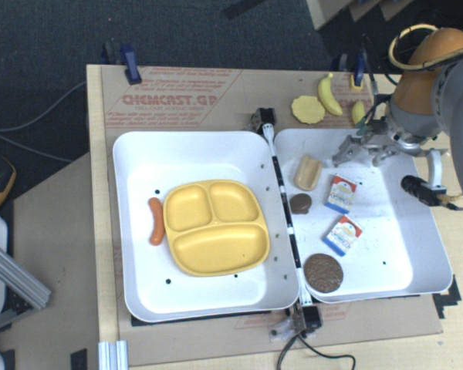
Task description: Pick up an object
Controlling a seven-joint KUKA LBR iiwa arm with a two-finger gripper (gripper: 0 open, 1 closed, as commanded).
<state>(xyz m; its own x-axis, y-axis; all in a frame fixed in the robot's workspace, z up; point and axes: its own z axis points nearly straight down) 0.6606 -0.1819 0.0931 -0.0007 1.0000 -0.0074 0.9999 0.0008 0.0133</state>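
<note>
My gripper (362,154) hangs over the back edge of the right bin (401,260), its grey fingers spread open with nothing between them. In that bin, to the gripper's left and a little nearer, lies a tan block (308,173). A small brown disc (299,203) sits below it. Two small blue, red and white cartons (340,193) (343,234) rest near the bin's middle. A round brown patty (323,272) is at the front left corner. In the left bin (139,284) are a yellow divided plate (214,226) and a sausage (156,220) beside it.
Behind the right bin, on the bench, lie a toy banana (330,95), a yellow slice (308,109) and a small yellow piece (358,112). A black part (423,191) of the arm juts over the right bin's right rim. Blue clamps (129,62) stand at the back.
</note>
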